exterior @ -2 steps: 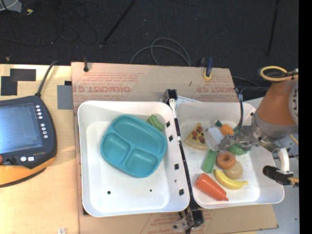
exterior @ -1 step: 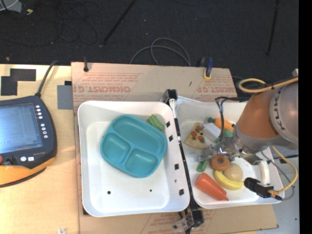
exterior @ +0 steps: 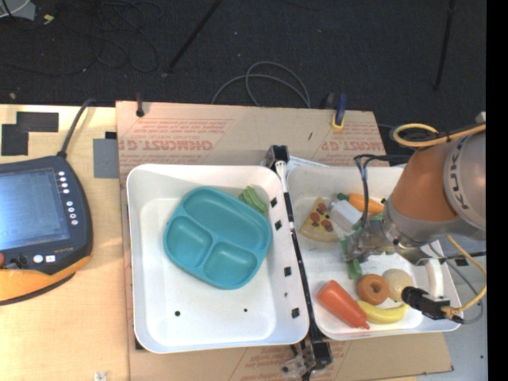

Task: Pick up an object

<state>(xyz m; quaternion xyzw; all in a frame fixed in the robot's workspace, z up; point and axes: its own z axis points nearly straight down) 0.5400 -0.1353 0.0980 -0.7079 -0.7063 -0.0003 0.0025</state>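
Take the divider [exterior: 284, 236] between the two bins as your landmark. Left of it, you see the left bin [exterior: 151, 292] with a teal tray [exterior: 217, 237] tilted across its middle; a green item [exterior: 255, 199] pokes out at the tray's edge, just beside the divider. Bare white floor lies below the tray. Right of the divider, the right bin [exterior: 317, 316] is crowded: a pizza slice [exterior: 320, 221] near the divider, a carrot [exterior: 342, 303] lower down, then a donut [exterior: 372, 289], a banana [exterior: 382, 313] and an onion [exterior: 398, 281] packed close. The arm [exterior: 432, 193] leans in over that bin, its gripper [exterior: 363, 243] low between pizza slice and donut. You cannot tell how the claw stands.
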